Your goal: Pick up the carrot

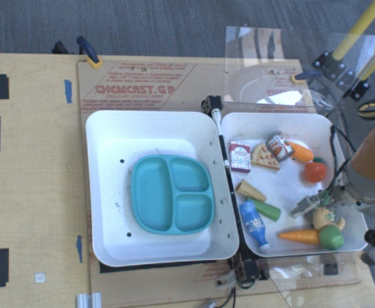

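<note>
Nearest, the carrot lies by a green ball; my end effector hangs above, grip state unclear; crowding could spoil the pick.

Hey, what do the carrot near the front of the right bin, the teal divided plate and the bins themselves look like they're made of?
The carrot looks like moulded plastic toy food: even orange, smooth, faint sheen. The teal divided plate seems plastic too, one flat colour with soft rounded compartment edges. The bins look like thin formed white plastic, with rounded corners and dull glare, though coated metal can't be ruled out.
</note>
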